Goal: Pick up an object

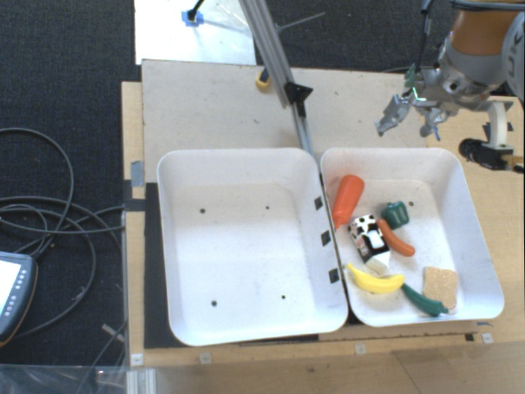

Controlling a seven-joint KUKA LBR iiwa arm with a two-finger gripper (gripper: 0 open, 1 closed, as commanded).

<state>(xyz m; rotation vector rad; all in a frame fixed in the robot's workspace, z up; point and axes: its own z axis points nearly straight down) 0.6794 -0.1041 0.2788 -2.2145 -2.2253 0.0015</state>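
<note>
The pincer, fingers spread and holding nothing, hung above the desk just beyond the right bin's far rim, with the carrot lying below-left inside, its long axis slanting.

Readable text: none anywhere on the counter or in either bin.
Black-and-white toy in the right bin: patches only, no letters or numbers made out.
Handheld screen off the counter's left edge: lit, too small and cropped to read.
Blue tag beyond the counter's far edge: no marking legible.
Black clips along the seam between the bins: plain, unlabelled as far as can be told.
Brands, numbers, signs: none legible at this size.
</note>
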